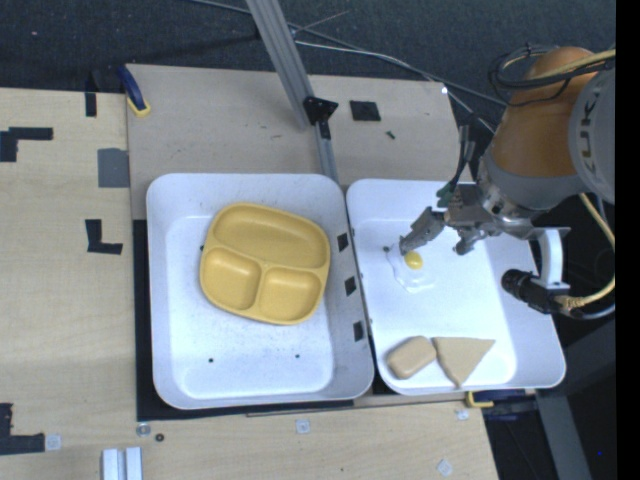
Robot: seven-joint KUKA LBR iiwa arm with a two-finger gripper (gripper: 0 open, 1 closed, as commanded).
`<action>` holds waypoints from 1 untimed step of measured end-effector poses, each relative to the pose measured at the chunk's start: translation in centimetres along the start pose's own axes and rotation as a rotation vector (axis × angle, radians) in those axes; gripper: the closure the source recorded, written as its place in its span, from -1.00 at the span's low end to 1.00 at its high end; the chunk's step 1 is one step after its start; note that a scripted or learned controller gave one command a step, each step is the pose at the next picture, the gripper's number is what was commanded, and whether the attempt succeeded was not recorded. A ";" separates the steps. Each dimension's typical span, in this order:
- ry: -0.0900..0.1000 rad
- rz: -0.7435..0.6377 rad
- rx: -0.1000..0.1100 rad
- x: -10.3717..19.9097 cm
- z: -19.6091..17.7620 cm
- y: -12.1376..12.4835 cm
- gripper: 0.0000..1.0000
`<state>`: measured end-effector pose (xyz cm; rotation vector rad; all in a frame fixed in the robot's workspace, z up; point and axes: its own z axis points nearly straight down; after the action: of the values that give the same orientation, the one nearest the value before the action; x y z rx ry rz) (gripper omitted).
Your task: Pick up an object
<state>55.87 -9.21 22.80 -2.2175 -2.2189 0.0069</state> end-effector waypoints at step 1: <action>-0.001 0.000 -0.001 -0.2 4.4 0.1 -1.00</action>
<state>55.99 -9.45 18.37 -2.2181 -2.2195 0.0071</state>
